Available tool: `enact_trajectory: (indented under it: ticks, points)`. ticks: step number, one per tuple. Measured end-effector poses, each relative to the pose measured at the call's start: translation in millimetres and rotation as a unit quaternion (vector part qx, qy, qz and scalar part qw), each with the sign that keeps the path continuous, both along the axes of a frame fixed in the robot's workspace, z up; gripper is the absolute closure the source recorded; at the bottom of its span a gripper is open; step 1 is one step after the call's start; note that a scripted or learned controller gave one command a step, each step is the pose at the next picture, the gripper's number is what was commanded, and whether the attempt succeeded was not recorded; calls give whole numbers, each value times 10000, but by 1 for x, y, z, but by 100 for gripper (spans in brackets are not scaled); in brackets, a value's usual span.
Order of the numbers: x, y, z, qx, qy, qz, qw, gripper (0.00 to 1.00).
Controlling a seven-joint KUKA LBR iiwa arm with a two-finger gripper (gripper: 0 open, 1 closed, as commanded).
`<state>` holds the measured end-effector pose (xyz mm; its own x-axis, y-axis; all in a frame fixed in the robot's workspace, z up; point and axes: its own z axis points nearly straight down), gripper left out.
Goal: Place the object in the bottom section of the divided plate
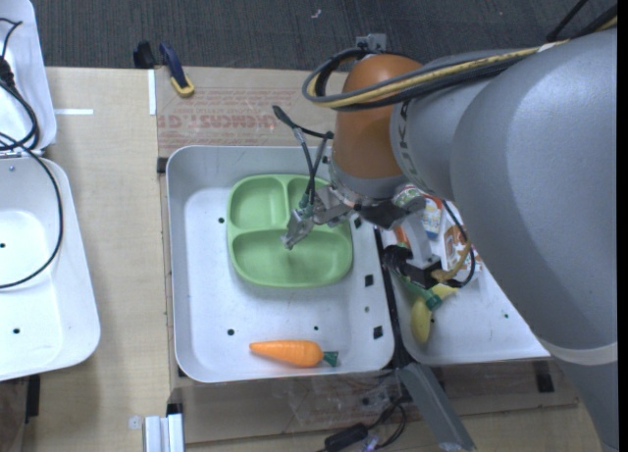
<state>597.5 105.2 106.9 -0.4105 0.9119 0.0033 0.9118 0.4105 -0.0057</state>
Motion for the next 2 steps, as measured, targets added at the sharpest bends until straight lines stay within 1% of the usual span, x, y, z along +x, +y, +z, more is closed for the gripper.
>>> enact_trajectory:
  ticks: [1,2]
  points:
    - [61,85,6,-40,0,-1957,9806,0]
    - [60,84,10,-73,27,-1937,9810,100]
